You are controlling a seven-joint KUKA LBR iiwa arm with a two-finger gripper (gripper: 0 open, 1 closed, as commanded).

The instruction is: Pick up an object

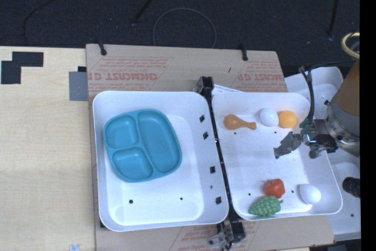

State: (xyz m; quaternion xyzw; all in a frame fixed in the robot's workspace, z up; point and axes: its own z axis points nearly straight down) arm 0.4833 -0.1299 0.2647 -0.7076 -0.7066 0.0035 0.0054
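Camera view, hand (289,145) low over right bin (247,185), fingers spread

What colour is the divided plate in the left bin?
Light blue plate, seen in the camera view.

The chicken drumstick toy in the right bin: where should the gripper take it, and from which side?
Probably from above, on the drumstick's thick rounded end, the fingers closing across its width. It lies flat, thick end toward the divider, thin end toward the white egg, with bare floor around the thick end. The gripper is nearby.
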